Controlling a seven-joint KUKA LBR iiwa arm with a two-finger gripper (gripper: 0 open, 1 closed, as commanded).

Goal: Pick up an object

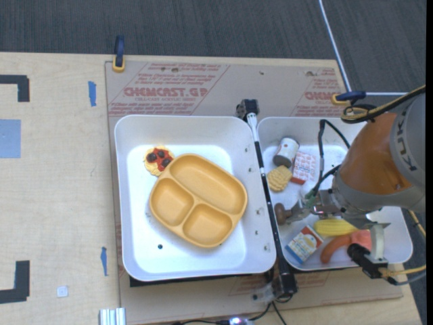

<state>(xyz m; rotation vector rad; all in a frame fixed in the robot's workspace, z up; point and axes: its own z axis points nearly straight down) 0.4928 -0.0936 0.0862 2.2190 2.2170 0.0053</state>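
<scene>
The arm reaches in from the right and hangs over the right bin, its orange band covering much of that bin's middle. The gripper sits low near the bin's left part, but the wrist hides its tips, so I cannot tell whether it grasps anything. Just left of it lies a small brown piece, close to the bin's left wall. Above that are a round cracker, a can and a red-and-white packet. Below the gripper lie a corn cob, a sausage and a small carton, all near one another at the bin's front. The left bin holds a yellow three-part tray, set at a slant, and a small tart touching or just beside the tray's upper left edge. A black clip stands at the top between the bins.
</scene>
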